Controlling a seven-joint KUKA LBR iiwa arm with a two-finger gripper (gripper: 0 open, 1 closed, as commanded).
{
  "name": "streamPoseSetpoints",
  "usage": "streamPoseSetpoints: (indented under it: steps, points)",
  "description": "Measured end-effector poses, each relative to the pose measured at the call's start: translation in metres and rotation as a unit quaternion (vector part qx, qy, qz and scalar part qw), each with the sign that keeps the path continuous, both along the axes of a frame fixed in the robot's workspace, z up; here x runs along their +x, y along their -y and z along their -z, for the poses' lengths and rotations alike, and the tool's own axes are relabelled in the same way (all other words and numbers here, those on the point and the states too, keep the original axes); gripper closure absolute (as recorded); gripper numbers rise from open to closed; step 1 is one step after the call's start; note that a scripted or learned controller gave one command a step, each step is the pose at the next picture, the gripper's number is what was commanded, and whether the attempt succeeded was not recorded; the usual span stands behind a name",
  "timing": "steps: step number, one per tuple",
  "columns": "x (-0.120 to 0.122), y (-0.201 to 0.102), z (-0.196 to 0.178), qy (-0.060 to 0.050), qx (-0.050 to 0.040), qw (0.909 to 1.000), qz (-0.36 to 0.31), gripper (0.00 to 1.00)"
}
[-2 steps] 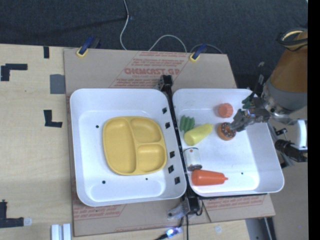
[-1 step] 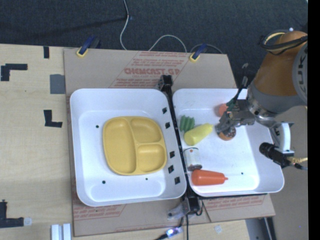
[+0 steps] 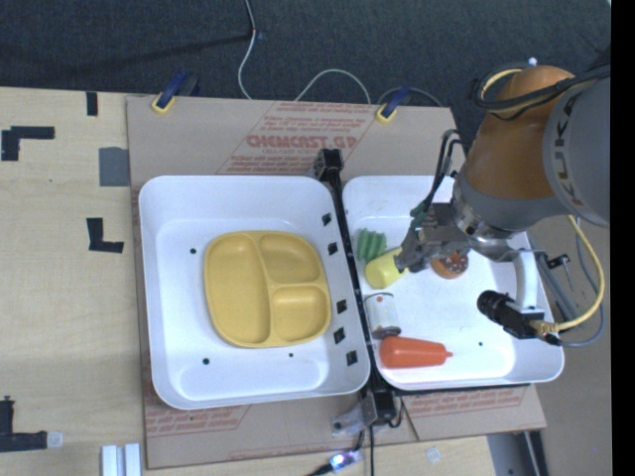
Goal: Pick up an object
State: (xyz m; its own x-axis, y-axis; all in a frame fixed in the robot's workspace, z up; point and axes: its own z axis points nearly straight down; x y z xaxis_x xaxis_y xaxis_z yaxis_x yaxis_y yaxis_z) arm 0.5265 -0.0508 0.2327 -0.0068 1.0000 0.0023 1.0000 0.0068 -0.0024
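Observation:
The right bin holds several small objects. A yellow lemon-like piece lies near its left wall, with a green ridged piece just behind it. A clear little jar and an orange carrot lie toward the front. My gripper hangs low over the bin's middle, right beside the yellow piece on its right. A small round brownish item peeks out under the wrist. I see nothing held.
The left bin carries a yellow divided plate. A black divider runs between the bins. The grey arm with its orange band covers the right bin's back right, and a black fitting with cables hangs over its right side.

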Motion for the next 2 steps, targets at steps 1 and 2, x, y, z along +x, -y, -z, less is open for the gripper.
streamPoseSetpoints:
  steps: [1,2]
  points:
    - [0.003,-0.056,-0.007,0.001,-0.0002,1.0000,-0.001,1.00]
    - [0.008,-0.100,0.003,0.000,-0.0009,1.0000,0.000,1.00]
